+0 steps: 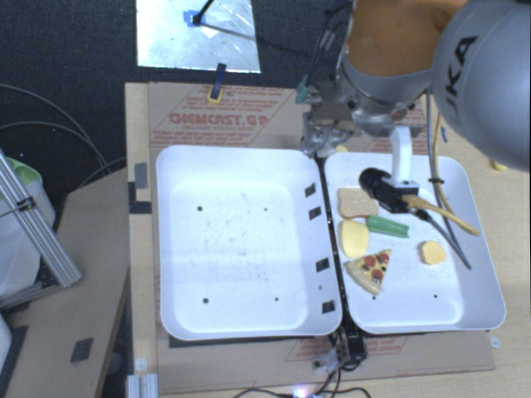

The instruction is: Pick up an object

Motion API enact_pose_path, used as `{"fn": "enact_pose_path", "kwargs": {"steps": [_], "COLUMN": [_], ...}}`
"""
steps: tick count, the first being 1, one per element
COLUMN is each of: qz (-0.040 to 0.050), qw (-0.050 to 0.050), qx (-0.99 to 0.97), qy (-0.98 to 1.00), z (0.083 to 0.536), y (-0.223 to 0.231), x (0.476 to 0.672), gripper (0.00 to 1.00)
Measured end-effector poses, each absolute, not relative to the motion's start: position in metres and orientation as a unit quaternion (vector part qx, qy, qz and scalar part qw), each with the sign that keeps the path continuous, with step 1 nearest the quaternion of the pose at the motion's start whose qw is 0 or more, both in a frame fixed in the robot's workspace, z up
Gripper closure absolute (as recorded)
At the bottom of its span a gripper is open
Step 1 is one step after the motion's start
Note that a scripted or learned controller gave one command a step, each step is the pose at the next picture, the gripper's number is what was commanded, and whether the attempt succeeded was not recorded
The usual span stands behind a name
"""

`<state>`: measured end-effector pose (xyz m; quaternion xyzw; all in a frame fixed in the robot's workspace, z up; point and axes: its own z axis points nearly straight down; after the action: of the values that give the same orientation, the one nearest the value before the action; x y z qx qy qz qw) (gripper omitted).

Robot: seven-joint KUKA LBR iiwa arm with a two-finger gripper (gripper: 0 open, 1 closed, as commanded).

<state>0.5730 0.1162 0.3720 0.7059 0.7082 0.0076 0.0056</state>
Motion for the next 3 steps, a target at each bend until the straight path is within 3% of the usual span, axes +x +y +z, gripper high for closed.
{"fn": "enact_pose_path", "kwargs": {"steps": [1, 2, 3], "qz": [-0.0052, 0.0081, -0.0054], "qw": [-0.005, 0.005, -0.003], "qx": [0.704, 0.705, 0.707], "qy": [0.711, 0.709, 0.707], "z": [0.221, 0.362, 0.229], "y": [0.189, 0.182, 0.163], "x": [0.541, 0.601, 0.578], "gripper": [1.0, 1.0, 1.0]}}
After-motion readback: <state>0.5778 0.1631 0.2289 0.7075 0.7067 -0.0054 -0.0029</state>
